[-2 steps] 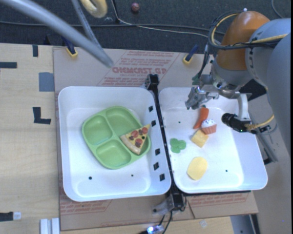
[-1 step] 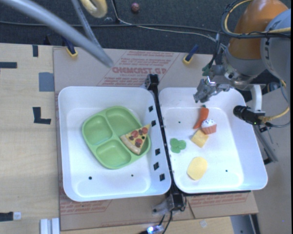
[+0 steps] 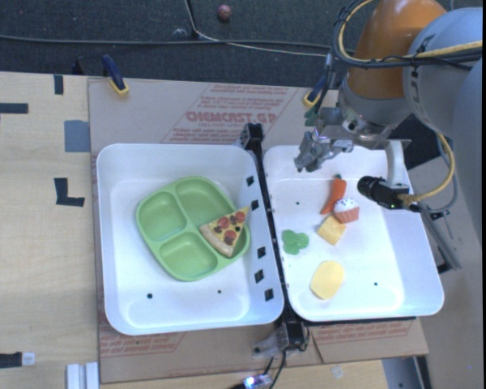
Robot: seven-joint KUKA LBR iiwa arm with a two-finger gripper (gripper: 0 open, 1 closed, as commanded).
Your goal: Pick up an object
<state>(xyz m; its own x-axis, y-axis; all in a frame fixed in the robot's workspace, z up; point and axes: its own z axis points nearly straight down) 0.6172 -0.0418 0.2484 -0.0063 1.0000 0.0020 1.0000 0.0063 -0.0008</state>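
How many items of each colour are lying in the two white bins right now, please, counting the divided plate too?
Green: 2, the divided plate and the small leafy piece
Yellow: 2, the cheese wedge and the round piece
Orange: 1, the carrot
Mixed colours: 2, the pizza slice and the cupcake
Total: 7

One fixed overhead camera looks down aslant on both bins [image 3: 113, 217]

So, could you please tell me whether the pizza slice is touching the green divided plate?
Touching. The camera view shows the pizza slice lying on the green plate, resting across its right-hand rim and divider.
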